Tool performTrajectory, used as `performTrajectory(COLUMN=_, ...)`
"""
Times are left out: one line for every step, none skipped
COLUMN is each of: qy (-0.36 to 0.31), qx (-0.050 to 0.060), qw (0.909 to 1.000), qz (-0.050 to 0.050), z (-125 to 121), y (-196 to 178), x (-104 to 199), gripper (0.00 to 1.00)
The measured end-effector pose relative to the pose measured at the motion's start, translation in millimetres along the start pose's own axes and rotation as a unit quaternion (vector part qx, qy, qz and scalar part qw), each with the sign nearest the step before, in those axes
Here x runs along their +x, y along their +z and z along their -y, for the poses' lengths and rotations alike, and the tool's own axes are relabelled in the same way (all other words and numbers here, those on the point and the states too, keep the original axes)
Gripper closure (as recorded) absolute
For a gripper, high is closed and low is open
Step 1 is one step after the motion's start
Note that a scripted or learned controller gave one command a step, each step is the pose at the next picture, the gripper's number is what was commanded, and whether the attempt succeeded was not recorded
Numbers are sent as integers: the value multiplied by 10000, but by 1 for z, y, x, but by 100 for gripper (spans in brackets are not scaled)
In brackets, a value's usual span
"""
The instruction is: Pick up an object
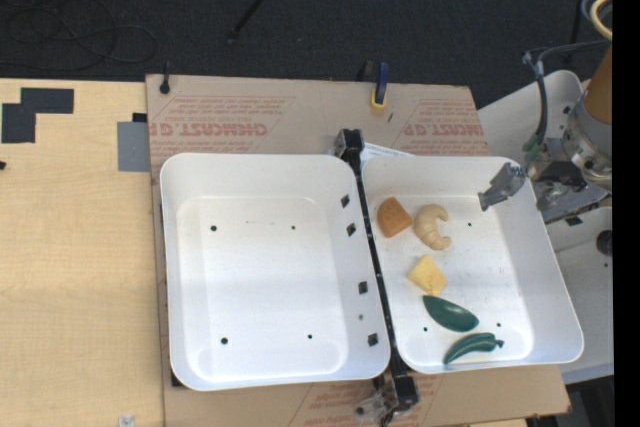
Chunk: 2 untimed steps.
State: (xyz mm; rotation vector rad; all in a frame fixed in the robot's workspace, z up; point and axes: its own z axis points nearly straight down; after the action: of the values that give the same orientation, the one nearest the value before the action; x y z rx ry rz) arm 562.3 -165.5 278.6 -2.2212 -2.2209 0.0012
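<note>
Rt bin [540, 245]: croissant [433, 226], pepper [473, 347].

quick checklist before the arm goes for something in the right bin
1. Objects lie in the right white bin: ok.
2. Gripper empty, above the bin's upper right: ok.
3. Nearest target, the curved beige croissant-shaped toy, lies apart from the orange-brown block: ok.
4. Yellow wedge apart from the dark green oval piece: ok.
5. Green curved pepper-shaped toy near the bin's front wall: not ok.
6. Finger opening: cannot tell.
</note>
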Motion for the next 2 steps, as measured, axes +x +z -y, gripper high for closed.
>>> performTrajectory(qy=-20, qx=65, qw=10000, qz=-27, z=-9, y=117, x=52, gripper=0)
performTrajectory(qy=-57, qx=-8, qw=10000, qz=-22, z=-43, y=90, x=172, gripper=0)
